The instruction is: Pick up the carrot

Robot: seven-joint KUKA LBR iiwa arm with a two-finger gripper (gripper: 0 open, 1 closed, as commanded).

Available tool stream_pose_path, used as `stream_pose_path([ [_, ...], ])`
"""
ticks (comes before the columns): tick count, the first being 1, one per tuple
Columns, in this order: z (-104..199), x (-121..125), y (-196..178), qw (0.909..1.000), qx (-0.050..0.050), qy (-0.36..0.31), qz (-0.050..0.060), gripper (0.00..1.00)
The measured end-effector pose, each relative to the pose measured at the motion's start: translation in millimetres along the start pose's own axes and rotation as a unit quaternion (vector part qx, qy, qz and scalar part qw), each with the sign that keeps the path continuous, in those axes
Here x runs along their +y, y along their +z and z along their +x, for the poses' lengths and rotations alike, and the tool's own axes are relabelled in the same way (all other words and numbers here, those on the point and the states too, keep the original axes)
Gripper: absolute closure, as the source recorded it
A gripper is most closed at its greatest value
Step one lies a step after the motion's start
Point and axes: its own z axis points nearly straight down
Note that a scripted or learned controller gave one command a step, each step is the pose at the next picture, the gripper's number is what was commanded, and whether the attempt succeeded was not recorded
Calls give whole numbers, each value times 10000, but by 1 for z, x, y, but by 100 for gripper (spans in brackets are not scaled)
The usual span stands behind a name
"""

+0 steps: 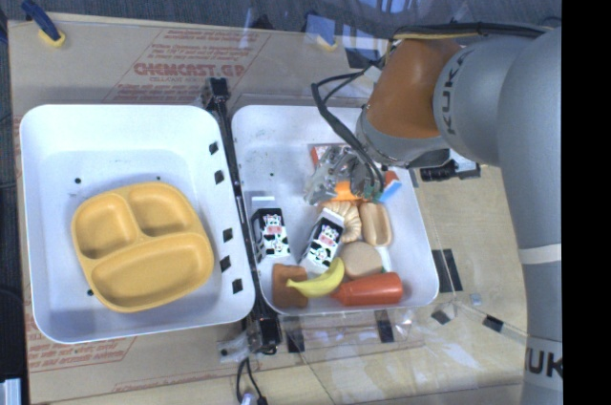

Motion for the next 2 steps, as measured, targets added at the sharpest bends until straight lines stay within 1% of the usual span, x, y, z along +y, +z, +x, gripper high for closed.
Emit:
stream_pose_path([
  [1,67,43,-48,9992,1,392,-10,100],
  [2,67,43,-57,9993,3,361,1,100],
])
